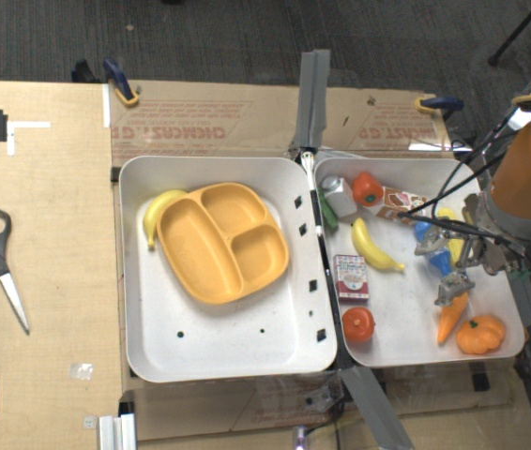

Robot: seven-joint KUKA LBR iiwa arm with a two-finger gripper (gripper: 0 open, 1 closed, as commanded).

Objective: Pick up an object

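Note:
My gripper (457,268) hangs over the right side of the right bin (406,345), reaching in from the right under the orange-banded wrist. It sits just above the top end of an orange carrot (449,319) and next to a small blue object (437,259). An orange pepper (480,335) lies at the bin's front right corner. A yellow banana (374,246), a red and white box (351,277) and a red tomato (357,323) lie in the bin's left half.
At the back of the right bin are another red fruit (367,188), a grey can (335,195), a green item (327,217) and a brown packet (402,202). The left bin (228,345) holds a yellow divided plate (224,241) over a banana (156,214). Scissors (1,261) lie on the bench at left.

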